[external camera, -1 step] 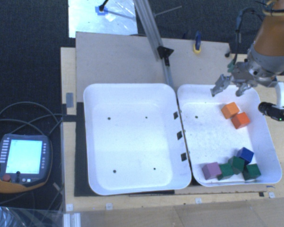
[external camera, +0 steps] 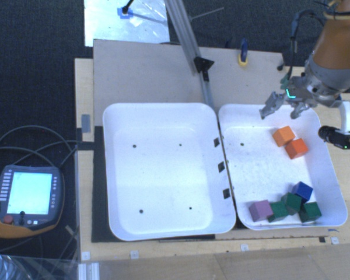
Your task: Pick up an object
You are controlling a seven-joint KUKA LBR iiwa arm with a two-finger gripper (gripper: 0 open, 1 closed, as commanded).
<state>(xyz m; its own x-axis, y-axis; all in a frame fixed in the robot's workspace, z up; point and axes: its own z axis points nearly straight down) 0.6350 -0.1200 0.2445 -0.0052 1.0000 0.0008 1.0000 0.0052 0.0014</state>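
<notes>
My gripper (external camera: 283, 109) hangs over the far edge of the right bin (external camera: 245, 156), its two fingers spread open with nothing between them. Two orange blocks lie just below it: one (external camera: 283, 135) nearer the gripper and one (external camera: 296, 149) a little closer to the front. At the bin's front right corner sits a cluster of blocks: a blue one (external camera: 302, 190), a pink-purple one (external camera: 259, 210) and three green ones (external camera: 291, 203), touching each other.
The left bin (external camera: 114, 156) stands beside the right one, with black clips (external camera: 221, 167) along the shared rim. A grey pole (external camera: 186, 28) slants over the bench's back. A teach pendant (external camera: 24, 200) with cables lies on the floor at left.
</notes>
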